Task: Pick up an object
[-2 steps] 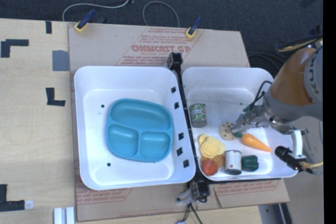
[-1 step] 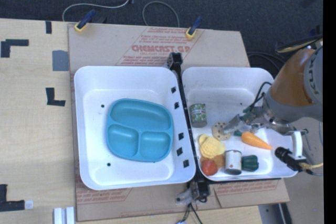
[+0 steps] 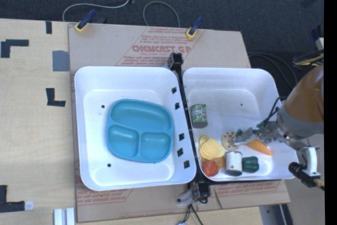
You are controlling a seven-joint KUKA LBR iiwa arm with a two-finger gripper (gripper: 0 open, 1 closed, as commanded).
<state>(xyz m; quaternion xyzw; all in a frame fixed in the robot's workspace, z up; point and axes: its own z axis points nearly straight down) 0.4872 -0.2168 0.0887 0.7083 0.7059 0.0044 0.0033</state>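
Two bins | left bin (image 3: 84, 113): blue tray (image 3: 140, 130) | right bin (image 3: 263, 81): can (image 3: 198, 115), toy foods | pincer (image 3: 243, 138): state unclear

From my remote station: two shallow white plastic bins (image 3: 84, 113), smooth and faintly glossy, sit on a matt brown cardboard sheet (image 3: 152, 47) over a pale wood-grain bench (image 3: 31, 129). The sectioned blue tray (image 3: 140, 130) looks like smooth matt plastic. I see a shiny label on the small green can (image 3: 198, 115).
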